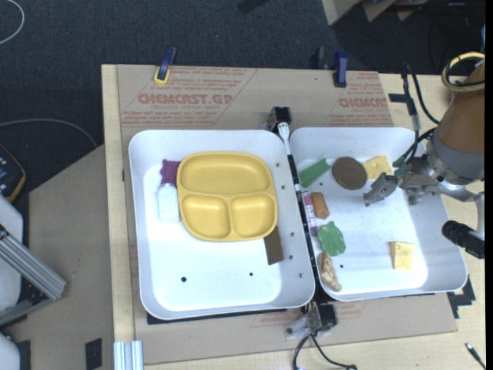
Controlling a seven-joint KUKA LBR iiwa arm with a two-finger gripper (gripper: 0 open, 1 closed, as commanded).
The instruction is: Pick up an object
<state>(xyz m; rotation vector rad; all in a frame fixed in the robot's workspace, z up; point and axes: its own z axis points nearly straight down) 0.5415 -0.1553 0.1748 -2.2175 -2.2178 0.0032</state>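
Dark carpet surrounds a cardboard-covered worktop (231, 91) bearing two shallow white bins. The left bin (154, 230) holds a yellow three-compartment plastic tray (227, 195), with a purple-and-white object (167, 185) just beside its left edge and a brown strip (273, 248) at its lower right.

The gripper (385, 186) hangs over the right bin (439, 245), upper middle; whether it is clenched or released, cannot tell. Nothing visibly sits between its tips.

Candidate objects in the right bin:
- round brown disc (350, 173), just left of the gripper
- pale yellow cheese-like block (377, 166), near, up-left of the gripper
- yellow wedge (401, 254), well apart, below the gripper
- green leafy piece (332, 238), lower left of the gripper
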